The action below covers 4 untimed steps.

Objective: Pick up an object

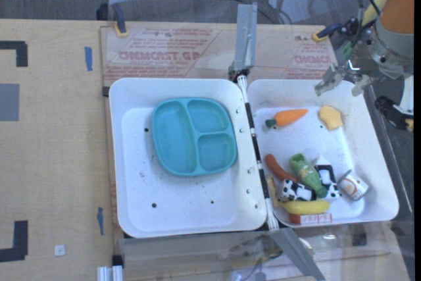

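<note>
Nothing lifted yet: tool (pixel 342 80) hanging at the upper right of the frame, over the far rim of the right-hand shallow white bin (pixel 385 171), metal fingers splayed apart with nothing between them. Closest candidate just below it in the frame: small yellow chip-shaped piece (pixel 331 117), lying flat on the bin floor, apart from the tool. Left of that, orange toy carrot with a green top (pixel 287 118), also untouched. Lower in the same bin, a crowded heap: green bottle-shaped toy (pixel 305 172), red sausage-like piece (pixel 276 166), black-and-white cow-patterned toy (pixel 295 191), yellow toy banana (pixel 306 206), small white printed can (pixel 354 187). Left-hand bin (pixel 128 161) carrying a teal divided plastic plate (pixel 195 135). Judged from this: approach stage only, with descent, closing and lift all left to do.
</note>
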Tool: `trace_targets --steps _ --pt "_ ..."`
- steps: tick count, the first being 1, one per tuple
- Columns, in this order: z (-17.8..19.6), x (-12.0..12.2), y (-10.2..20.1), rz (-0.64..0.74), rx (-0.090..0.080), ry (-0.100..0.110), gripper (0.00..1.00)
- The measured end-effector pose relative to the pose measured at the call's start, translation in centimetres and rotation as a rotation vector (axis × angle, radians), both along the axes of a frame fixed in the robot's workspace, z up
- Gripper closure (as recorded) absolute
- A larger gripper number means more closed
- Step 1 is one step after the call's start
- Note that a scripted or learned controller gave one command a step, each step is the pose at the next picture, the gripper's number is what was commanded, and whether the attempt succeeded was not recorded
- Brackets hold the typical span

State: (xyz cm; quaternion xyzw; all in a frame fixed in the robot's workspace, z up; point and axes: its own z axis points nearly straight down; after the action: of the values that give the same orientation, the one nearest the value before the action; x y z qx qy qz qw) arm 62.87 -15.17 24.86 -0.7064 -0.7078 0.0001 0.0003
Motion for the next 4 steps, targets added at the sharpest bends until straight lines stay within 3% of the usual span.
trace_targets --steps 1,2,3,4 --pt "-14.8 0.4 4.9 -0.099 -0.001 -0.014 0.0" --pt "-15.2 2.2 2.7 -0.229 0.003 -0.022 0.0" --pt "-15.2 3.1 2.1 -0.275 0.003 -0.025 0.0" --pt "-16.1 3.8 0.2 -0.468 0.003 0.011 0.0"
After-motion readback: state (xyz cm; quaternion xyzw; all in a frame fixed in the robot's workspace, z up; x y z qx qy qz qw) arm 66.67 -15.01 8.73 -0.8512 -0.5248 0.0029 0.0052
